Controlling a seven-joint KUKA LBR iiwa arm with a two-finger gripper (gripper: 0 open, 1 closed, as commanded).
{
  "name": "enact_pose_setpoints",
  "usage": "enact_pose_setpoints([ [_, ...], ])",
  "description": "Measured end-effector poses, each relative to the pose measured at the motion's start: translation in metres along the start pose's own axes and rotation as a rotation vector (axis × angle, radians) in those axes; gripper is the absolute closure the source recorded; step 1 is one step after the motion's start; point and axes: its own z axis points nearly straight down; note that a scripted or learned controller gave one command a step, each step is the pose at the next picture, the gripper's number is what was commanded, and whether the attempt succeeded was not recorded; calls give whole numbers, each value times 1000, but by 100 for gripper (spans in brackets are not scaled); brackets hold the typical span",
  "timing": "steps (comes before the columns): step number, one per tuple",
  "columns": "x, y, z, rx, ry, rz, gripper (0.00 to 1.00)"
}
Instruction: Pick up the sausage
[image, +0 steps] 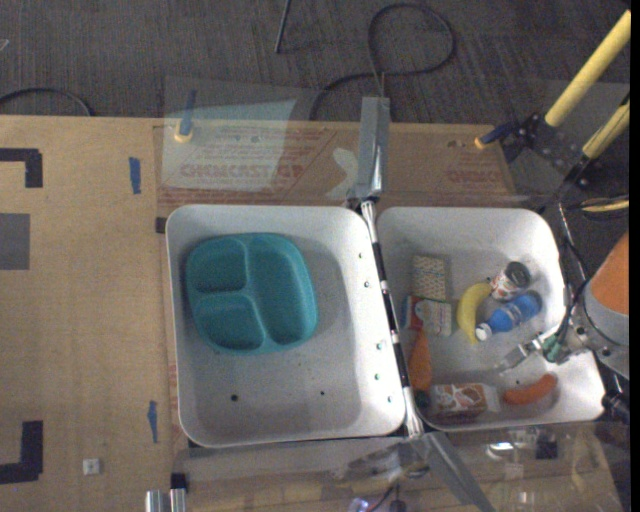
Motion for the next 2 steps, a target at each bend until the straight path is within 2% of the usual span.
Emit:
enact_pose_setpoints([
  [1, 0, 0, 0, -2, 0, 19, 0],
  [2, -4, -4, -92, 5, -3, 27, 0],
])
